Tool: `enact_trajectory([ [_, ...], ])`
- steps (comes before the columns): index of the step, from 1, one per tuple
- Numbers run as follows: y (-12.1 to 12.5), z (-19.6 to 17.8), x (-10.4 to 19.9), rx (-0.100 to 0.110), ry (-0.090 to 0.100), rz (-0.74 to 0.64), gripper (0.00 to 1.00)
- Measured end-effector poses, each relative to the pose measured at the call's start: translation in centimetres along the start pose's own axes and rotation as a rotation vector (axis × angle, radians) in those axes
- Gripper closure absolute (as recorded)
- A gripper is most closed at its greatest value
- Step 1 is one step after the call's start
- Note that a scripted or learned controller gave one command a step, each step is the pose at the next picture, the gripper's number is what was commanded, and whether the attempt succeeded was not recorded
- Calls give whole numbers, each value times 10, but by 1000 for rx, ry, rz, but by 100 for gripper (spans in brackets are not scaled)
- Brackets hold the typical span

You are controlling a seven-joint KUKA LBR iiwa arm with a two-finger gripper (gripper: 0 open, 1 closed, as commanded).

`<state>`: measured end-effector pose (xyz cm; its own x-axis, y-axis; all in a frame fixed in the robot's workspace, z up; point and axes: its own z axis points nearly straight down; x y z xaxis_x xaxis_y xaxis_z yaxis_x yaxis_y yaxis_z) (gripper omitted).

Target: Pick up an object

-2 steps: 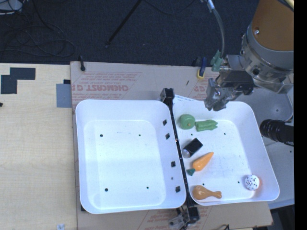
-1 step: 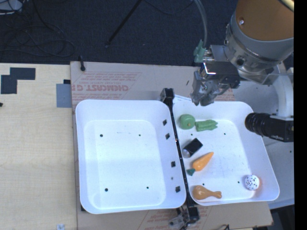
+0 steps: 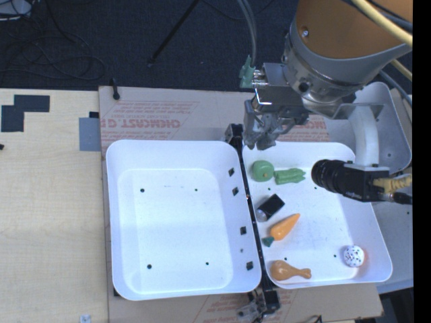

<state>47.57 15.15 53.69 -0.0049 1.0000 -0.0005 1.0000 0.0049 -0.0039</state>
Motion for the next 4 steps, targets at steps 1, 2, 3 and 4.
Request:
enact_trajectory([
  [1,40,0,43,-1,-1,1,100],
  [2,42,0,44,-1,-1,1,100],
  [3,27,0,37,2,-2,2,100],
  [4,43,0,70,0,-1,2,100],
])
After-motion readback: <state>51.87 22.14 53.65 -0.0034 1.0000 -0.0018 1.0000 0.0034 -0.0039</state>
